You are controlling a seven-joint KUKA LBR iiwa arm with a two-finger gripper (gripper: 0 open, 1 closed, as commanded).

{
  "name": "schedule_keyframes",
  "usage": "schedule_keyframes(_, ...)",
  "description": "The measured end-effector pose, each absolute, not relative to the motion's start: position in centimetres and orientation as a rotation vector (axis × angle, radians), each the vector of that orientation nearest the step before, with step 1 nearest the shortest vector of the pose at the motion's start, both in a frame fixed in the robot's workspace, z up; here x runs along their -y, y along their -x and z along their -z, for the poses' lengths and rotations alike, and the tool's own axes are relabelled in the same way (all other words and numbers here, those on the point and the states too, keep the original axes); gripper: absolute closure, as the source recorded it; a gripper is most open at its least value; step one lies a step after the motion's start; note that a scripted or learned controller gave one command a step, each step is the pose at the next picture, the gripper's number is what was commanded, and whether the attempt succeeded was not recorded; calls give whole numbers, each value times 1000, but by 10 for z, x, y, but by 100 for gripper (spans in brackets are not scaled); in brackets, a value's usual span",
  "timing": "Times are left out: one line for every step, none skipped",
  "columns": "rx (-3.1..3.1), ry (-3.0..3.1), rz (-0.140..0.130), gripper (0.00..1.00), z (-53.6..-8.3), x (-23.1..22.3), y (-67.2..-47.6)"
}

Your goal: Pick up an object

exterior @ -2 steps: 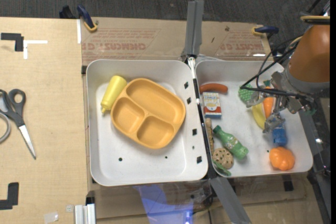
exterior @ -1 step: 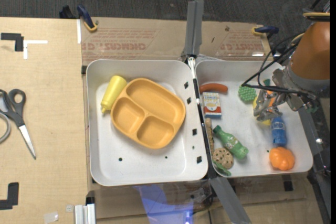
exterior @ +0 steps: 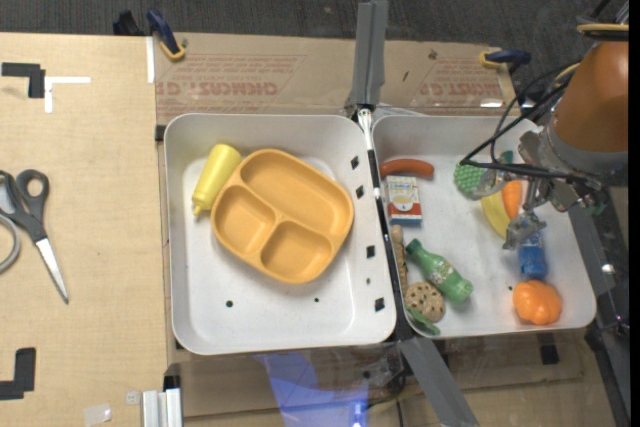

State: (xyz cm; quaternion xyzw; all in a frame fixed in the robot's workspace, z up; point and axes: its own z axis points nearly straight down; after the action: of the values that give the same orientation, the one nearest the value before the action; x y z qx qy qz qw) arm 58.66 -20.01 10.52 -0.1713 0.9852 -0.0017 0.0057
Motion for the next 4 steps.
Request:
schedule_keyframes(-3090,527,2,0,-94,203,-597)
schedule_keyframes(-3083,525,5,100,-105,203,-599)
schedule_keyframes(-3084,524,5,0,-105,203,-599)
schedule_keyframes(-3106,438,-1,0,-93,200,-589)
